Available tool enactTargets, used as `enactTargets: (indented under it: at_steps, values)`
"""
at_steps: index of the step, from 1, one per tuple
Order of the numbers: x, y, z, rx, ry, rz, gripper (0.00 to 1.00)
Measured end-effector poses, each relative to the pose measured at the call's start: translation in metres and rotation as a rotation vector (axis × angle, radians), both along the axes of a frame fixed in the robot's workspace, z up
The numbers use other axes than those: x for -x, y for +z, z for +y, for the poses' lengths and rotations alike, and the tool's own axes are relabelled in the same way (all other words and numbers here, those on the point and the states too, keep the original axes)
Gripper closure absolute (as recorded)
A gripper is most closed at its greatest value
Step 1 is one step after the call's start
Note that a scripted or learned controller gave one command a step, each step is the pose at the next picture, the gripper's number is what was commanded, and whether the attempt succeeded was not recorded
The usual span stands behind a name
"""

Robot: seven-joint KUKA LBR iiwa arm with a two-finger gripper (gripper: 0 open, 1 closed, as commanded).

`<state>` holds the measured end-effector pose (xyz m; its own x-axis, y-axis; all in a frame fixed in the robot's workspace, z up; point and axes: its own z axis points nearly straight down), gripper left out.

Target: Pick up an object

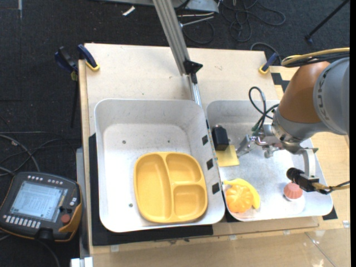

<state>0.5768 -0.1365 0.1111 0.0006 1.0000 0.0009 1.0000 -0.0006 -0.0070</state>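
Note:
In the right bin [278, 213], my gripper [245, 146] hangs over the middle of the floor, pointing left. Just left of its tip lies a flat yellow square [228, 158]. A small black block [219, 137] rests behind that square, against the bin's left wall. At the near left corner sits an orange and yellow rounded object [240, 197]. A small pink-red object [293, 192] lies near the front right. Nothing shows between the gripper's tips.
The left bin [111, 127] holds a yellow divided plate [169, 187]. A slanted metal bar [173, 32] runs from the back down to the wall between the bins. A teach pendant [39, 204] lies off the bench at the left.

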Motion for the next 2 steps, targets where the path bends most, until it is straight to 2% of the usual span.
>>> enactTargets:
  at_steps: [1,2]
  values:
    - [-0.002,0.014,0.000,0.002,0.001,-0.008,1.00]
    - [-0.005,0.058,0.005,0.002,0.003,-0.012,1.00]
